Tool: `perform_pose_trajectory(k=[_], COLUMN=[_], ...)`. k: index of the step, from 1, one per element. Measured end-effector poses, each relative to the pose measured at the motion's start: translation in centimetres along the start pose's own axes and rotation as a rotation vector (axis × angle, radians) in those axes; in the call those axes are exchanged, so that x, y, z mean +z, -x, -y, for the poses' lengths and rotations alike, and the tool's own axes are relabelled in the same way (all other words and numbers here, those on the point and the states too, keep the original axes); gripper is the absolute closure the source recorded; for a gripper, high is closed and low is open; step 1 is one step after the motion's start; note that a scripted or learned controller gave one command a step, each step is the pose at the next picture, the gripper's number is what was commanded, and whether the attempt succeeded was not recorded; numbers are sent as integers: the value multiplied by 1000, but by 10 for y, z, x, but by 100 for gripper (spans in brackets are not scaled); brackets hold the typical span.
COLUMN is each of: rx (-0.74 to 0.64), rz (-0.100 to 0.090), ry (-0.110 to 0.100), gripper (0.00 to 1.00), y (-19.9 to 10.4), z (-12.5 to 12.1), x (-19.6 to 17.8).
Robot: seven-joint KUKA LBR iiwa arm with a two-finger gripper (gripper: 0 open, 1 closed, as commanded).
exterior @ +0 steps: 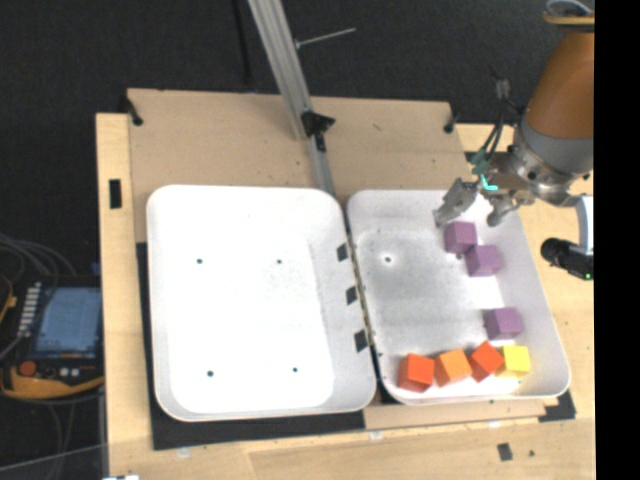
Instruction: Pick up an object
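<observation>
The pincer (474, 204) hangs spread open, gripping nothing, over the right bin (420, 288), just above a purple block (460, 236). More blocks sit along that bin's right side and near edge.

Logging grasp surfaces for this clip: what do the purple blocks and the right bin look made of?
Purple blocks: probably foam or painted wood, going by the matte, even colour, no shine and soft-looking edges; the view cannot settle which. Right bin: likely moulded plastic, with smooth rounded corners and a white surface scuffed grey in the middle.
</observation>
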State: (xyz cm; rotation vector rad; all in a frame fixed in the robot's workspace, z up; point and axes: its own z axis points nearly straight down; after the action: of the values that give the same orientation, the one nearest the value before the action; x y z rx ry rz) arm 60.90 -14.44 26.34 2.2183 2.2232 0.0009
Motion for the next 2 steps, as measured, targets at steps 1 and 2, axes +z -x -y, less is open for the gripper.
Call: perform_pose_trajectory(k=[1, 2], rx=[3, 6], rz=[1, 1], ry=[-4, -5], gripper=[0, 0], y=[2, -5], z=[-1, 1], x=[42, 89])
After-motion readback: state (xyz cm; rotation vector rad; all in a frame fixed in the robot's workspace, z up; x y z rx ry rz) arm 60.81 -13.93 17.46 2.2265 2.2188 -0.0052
